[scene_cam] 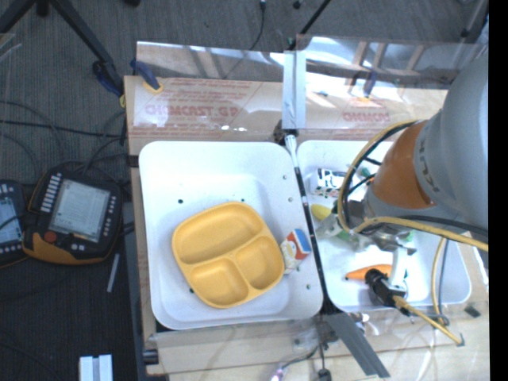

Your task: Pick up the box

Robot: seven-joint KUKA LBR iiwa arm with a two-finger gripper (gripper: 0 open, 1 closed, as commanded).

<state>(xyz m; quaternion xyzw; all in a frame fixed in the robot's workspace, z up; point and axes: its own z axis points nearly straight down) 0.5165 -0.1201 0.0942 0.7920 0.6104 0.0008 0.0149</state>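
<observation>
The box (298,247) is a small red, white and blue carton. It lies in the left bin (198,165) against the bin's right wall, touching the right rim of a yellow divided plate (228,253). My gripper (347,227) is low over the right bin (452,284), to the right of the box and across the wall between the bins. The grey wrist and orange band hide most of it. Nothing shows between its fingers.
The right bin holds a black-and-white patterned item (327,181) at the back left, a small yellow piece (320,210) and an orange carrot-like piece (365,274). Yellow cables loop around the wrist. A clear panel stands behind both bins.
</observation>
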